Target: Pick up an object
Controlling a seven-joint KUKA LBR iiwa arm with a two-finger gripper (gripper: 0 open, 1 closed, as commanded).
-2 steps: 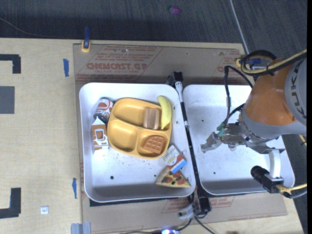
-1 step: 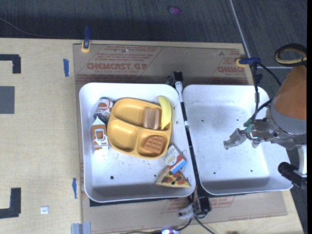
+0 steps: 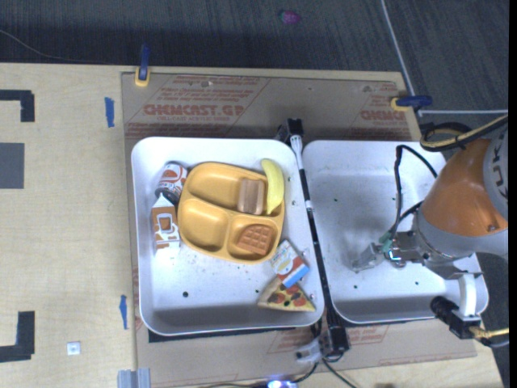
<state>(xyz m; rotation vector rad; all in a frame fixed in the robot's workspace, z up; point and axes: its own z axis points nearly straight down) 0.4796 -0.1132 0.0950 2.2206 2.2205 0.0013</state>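
The left bin [image 3: 149,297] holds a yellow divided plate [image 3: 206,212] with a brown bar [image 3: 250,194] and a waffle piece [image 3: 256,238] in its compartments. A banana [image 3: 275,186] lies along the plate's right rim. A can [image 3: 170,183] and an orange-and-white carton [image 3: 164,226] sit to the plate's left. A pizza slice [image 3: 286,297] and a small blue-and-white packet [image 3: 289,263] lie at the bin's front right. My gripper [image 3: 365,259] is low over the floor of the right bin [image 3: 355,184], apart from all these objects, with nothing seen in it.
The grey arm with its orange band [image 3: 460,204] reaches in over the right bin's right side, trailing black cables [image 3: 400,176]. A raised divider [image 3: 308,225] separates the two bins. Brown cardboard [image 3: 258,103] lies behind the bins, held by clamps.
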